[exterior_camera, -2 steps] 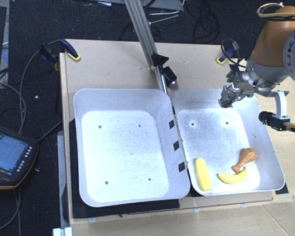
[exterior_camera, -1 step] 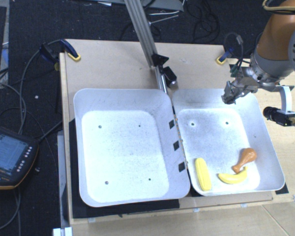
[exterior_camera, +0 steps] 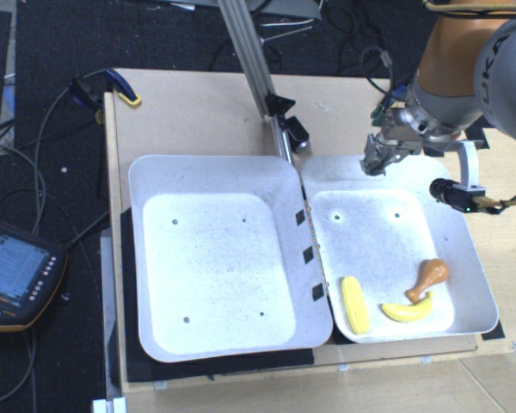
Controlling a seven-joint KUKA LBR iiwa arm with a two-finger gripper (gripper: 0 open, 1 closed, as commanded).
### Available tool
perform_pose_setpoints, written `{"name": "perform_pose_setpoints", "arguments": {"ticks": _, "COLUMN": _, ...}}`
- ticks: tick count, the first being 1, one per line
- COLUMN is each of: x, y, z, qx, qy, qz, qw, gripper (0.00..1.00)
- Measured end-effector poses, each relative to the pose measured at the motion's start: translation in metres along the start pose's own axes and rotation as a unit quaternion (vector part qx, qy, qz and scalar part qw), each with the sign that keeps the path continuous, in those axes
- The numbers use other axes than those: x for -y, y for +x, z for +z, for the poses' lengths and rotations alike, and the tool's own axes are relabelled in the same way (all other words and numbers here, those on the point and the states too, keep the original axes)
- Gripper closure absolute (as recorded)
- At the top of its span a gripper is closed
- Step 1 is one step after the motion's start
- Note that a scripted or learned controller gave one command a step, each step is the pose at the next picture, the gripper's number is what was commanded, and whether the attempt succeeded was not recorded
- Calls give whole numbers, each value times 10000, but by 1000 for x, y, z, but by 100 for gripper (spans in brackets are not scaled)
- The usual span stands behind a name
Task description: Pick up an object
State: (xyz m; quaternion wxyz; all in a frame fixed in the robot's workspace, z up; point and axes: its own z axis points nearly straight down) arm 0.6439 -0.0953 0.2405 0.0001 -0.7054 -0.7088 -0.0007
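Nearest me, along the front edge of the right bin [exterior_camera: 464,231], lie a yellow block [exterior_camera: 355,305], a toy banana [exterior_camera: 406,311] and a toy drumstick [exterior_camera: 429,278], all looking light, stiff and a bit slick. The block's straight sides seem the surest place to pinch. Farther back, the claw [exterior_camera: 377,163] hangs over the bin's far rim, carrying nothing; whether it's spread I can't tell.
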Motion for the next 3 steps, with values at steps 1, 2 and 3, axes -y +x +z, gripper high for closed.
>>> {"name": "perform_pose_setpoints", "arguments": {"ticks": 1, "x": 9, "y": 53, "z": 3, "qx": 1, "qy": 6, "qz": 1, "qw": 10000, "gripper": 100}}
{"name": "perform_pose_setpoints", "arguments": {"ticks": 2, "x": 13, "y": 108, "z": -2, "qx": -1, "qy": 2, "qz": -2, "qw": 10000, "gripper": 100}}
{"name": "perform_pose_setpoints", "arguments": {"ticks": 3, "x": 4, "y": 151, "z": -4, "qx": 1, "qy": 5, "qz": 4, "qw": 10000, "gripper": 100}}
